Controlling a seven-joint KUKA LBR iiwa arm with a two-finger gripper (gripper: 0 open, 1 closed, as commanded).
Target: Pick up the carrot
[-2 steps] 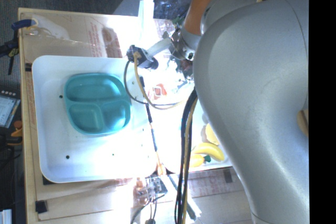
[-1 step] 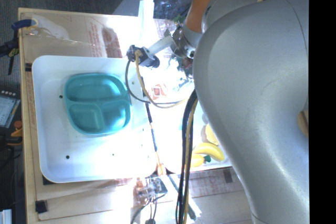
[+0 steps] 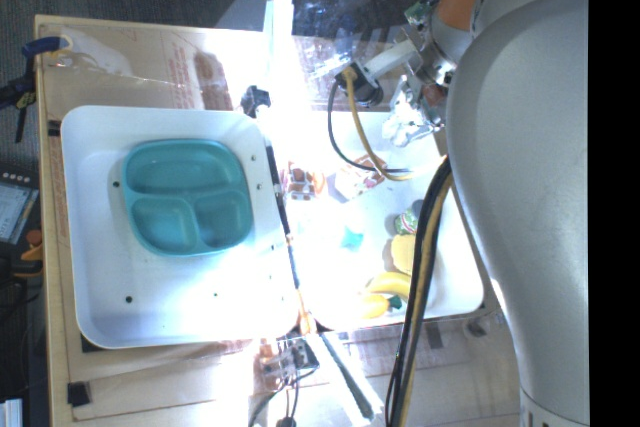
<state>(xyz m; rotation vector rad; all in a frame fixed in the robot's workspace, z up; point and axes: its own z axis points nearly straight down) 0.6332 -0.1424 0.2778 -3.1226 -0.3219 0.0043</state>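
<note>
Arm (image 3: 530,165) comes in from the right and its grey body covers the right side of the right bin (image 3: 462,287). Orange band sits at the far right. Gripper (image 3: 412,118) is low over the far part of the right bin, with glare all around it. Jaws: can't tell whether spread or pressed together, and nothing is visibly between them.

The right bin is badly overexposed. Carrot (image 3: 303,181): best candidate is the small orange piece at the bin's left edge, just beside the divider between the bins. It is blown out, so the ID isn't certain. It lies on the bin floor, well apart from the gripper.

Other items in the right bin:
- small teal block (image 3: 352,237) near the middle
- yellow banana (image 3: 388,287) at the near side, partly behind the black cable (image 3: 420,255)
- small green item (image 3: 409,220) just far of the banana

Left bin (image 3: 80,215) holds a teal divided plate (image 3: 188,195), sitting flat and roughly centred. Both bins rest on the bench (image 3: 120,50).
</note>
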